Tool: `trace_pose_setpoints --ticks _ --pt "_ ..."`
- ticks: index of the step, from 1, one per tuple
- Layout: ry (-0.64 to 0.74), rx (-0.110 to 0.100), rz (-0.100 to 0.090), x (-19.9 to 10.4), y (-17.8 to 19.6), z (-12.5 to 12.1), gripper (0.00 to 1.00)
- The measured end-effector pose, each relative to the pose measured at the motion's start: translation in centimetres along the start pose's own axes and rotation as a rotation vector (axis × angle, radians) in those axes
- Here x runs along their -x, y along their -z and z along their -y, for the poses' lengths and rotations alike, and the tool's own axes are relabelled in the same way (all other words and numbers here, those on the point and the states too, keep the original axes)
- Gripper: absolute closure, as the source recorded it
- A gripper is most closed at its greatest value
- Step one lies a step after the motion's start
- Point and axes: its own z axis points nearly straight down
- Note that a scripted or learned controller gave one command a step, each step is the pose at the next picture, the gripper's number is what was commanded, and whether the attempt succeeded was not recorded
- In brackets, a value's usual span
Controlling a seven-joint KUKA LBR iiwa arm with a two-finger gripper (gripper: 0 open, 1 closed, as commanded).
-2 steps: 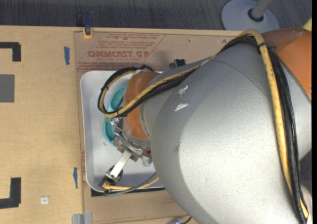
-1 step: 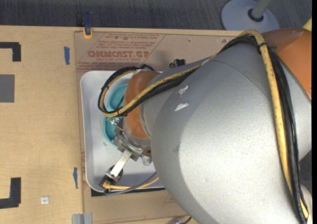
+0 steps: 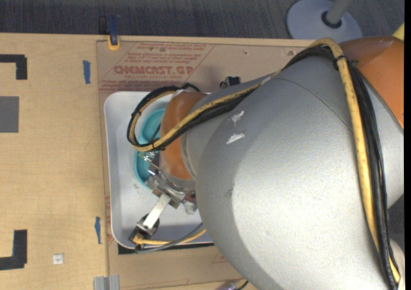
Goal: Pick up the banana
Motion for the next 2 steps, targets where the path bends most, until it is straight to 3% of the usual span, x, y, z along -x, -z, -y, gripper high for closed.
trace_pose_setpoints --ticks 1,2 --pt "0.000 0.000 0.000 0.0 0.0 0.0 0.00" --pt "-0.538 0.000 0.001 0.3 2.4 0.5 0.00"
